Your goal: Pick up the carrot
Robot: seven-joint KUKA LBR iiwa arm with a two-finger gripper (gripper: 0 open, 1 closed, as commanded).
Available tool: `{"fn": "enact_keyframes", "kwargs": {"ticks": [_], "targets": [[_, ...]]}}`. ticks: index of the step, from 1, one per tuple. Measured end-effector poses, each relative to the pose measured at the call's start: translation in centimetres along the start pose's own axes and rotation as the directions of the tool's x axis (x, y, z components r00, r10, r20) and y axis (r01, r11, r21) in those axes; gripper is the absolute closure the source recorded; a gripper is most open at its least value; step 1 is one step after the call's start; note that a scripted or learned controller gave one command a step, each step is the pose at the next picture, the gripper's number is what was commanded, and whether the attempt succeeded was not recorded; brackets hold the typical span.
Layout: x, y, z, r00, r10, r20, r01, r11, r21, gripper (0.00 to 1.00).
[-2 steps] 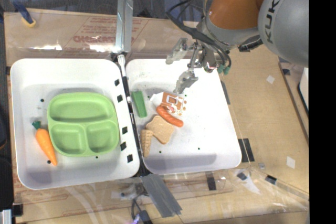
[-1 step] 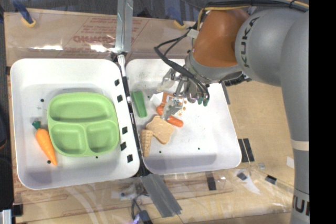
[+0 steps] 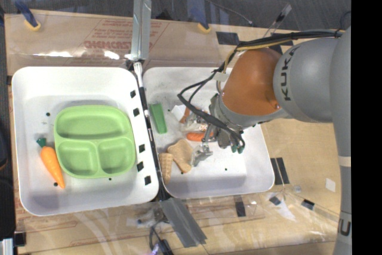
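Note:
The carrot (image 3: 51, 165), orange with a dark green top, lies in the left bin (image 3: 24, 86) at its left side, beside the green divided plate (image 3: 94, 141). My gripper (image 3: 203, 152) is far from it, low in the right bin (image 3: 256, 164), just right of a tan bread-like piece (image 3: 181, 154). Its metal fingers point down-left near a small orange-red item (image 3: 195, 136). The orange wrist band and grey arm cover the bin's upper right.
In the right bin lie a green stick (image 3: 158, 117) near the left wall, a waffle cone piece (image 3: 166, 165) at the lower left, and small clutter under the wrist. A metal divider bar (image 3: 141, 27) rises between the bins.

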State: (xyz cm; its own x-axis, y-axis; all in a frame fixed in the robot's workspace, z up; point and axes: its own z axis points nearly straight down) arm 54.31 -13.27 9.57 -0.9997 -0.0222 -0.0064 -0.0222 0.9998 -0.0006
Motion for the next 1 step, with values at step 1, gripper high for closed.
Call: {"fn": "enact_keyframes", "kwargs": {"ticks": [1], "targets": [[-0.26, 0.13, -1.13, 1.000, -0.008, 0.004, 0.008, 1.000, 0.001, 1.00]]}}
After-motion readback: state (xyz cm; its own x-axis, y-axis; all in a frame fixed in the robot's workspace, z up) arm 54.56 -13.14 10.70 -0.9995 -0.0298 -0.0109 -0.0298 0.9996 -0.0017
